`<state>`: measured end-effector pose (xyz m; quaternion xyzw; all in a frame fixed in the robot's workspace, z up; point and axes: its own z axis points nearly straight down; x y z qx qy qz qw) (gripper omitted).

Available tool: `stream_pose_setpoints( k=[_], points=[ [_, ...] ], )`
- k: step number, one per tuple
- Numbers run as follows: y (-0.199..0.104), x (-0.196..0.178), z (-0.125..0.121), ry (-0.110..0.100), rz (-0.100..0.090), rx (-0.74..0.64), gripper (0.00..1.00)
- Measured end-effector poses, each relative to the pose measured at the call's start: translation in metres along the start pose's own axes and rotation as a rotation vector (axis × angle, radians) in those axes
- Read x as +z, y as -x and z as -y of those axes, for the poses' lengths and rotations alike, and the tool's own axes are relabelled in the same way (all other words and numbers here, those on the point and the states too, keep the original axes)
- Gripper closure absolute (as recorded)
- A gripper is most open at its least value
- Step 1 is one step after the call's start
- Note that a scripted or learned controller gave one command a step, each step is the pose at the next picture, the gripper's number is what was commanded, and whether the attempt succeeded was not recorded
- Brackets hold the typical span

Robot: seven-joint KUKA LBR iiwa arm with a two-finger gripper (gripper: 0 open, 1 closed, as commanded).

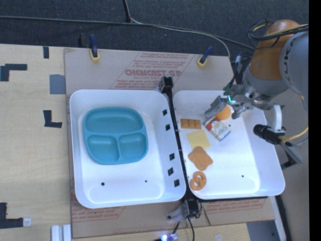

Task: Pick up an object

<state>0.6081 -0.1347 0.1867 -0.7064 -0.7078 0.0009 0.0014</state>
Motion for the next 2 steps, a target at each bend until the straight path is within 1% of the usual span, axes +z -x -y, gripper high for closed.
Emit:
stream_pose_setpoints(
  k=[1, 2],
  points=[
    [0.0, 0.0, 0.0, 0.001, 0.0, 0.0, 0.0],
    [0.005, 0.047, 0.006, -0.003, 0.001, 0.001, 0.0]
  ],
)
